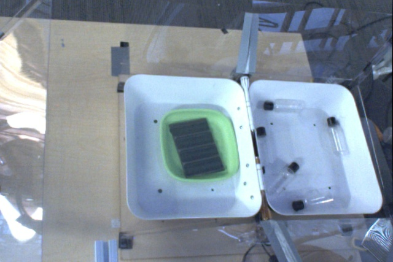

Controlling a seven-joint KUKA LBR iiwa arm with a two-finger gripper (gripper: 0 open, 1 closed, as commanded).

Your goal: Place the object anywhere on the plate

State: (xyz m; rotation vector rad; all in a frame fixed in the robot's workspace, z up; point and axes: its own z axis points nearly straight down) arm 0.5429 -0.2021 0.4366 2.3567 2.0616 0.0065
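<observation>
Camera view: green plate (pixel 228 132) in left bin (pixel 138 150) already carries a dark ribbed block (pixel 196 147). Clear vials (pixel 336 135), probably four, lie in right bin (pixel 362 187). Gripper state: cannot tell. Next pick: grab a vial mid-body, release low over plate.

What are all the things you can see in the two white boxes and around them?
bins: 2, white, side by side on the bench, left and right
plate: 1, green, in the left bin
block: 1, dark grey, ribbed, lying on the plate
vials: 4, clear with black caps, in the right bin: near the top, at the right, lower middle, at the bottom
bench: 1, tan wood, under both bins
</observation>
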